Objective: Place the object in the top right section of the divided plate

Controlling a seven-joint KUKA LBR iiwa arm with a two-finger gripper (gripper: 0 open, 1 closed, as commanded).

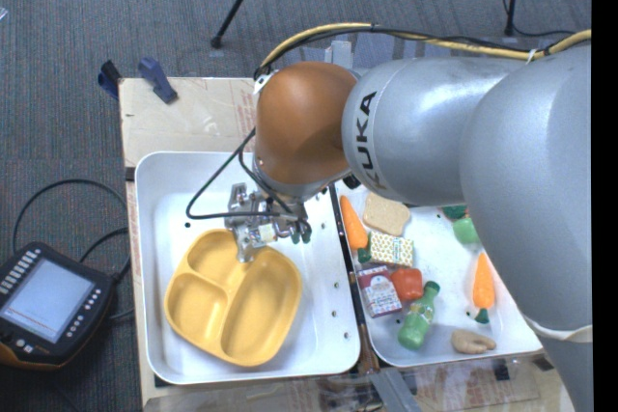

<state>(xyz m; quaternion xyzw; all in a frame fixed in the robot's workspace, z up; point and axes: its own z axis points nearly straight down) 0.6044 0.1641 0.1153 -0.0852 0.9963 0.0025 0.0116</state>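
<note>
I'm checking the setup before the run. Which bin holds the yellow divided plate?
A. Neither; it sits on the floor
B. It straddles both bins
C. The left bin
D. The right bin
C: the yellow divided plate lies inside the left bin, under the end effector, while the right bin holds the toy food.
</note>
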